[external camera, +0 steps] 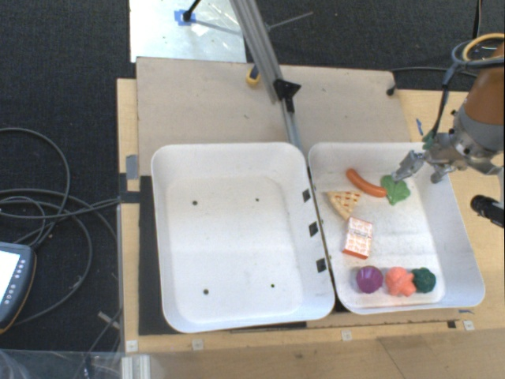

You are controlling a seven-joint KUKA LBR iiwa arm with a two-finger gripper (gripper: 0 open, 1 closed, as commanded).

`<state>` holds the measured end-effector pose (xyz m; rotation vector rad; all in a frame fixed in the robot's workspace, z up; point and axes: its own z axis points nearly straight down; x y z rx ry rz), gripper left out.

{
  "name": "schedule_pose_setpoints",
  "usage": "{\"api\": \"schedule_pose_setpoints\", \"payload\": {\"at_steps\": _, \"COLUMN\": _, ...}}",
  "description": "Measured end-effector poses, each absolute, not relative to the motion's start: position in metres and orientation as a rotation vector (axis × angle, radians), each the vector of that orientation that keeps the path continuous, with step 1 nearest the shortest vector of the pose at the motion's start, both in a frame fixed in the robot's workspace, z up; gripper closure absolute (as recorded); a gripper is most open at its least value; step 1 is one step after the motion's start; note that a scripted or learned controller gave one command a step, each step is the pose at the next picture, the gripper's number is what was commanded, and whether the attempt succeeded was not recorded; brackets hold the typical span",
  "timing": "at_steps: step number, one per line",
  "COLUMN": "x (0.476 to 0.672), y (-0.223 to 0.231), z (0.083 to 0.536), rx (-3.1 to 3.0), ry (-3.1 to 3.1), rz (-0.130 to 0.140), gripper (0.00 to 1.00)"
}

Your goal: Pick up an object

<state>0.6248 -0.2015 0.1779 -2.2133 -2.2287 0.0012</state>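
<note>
The gripper hangs over the upper part of the right bin, reaching in from the right, and its tip sits just above and to the right of a small green leafy toy, near enough that the two look almost touching from here. I cannot tell how the gripper stands or whether it has hold of anything; nothing is plainly caught in it. The green toy looks like the likeliest target, lying down and to the left of the tip, so the coming move is probably a short drop that way. Right beside it, touching or nearly so on its left, is an orange sausage, its long axis running from upper left to lower right, straight toward the green piece; that is what could get nudged or caught by mistake. Below the sausage lies a tan wedge like a pizza slice, then a small red and white box, both well clear of the tip. Along the near wall sit a purple ball, an orange lump and a dark green floret, close together. The left bin stands alongside.
</note>
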Motion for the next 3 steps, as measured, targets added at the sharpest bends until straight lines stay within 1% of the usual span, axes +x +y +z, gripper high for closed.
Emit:
{"api": "schedule_pose_setpoints", "payload": {"at_steps": 1, "x": 0.624, "y": -0.191, "z": 0.125, "rx": -2.213, "ry": -2.227, "rz": 0.002, "gripper": 0.0}}
{"api": "schedule_pose_setpoints", "payload": {"at_steps": 2, "x": 0.624, "y": -0.19, "z": 0.089, "rx": -2.214, "ry": -2.228, "rz": 0.001, "gripper": 0.0}}
{"api": "schedule_pose_setpoints", "payload": {"at_steps": 3, "x": 0.626, "y": -0.191, "z": 0.103, "rx": -2.215, "ry": -2.234, "rz": -0.004, "gripper": 1.0}}
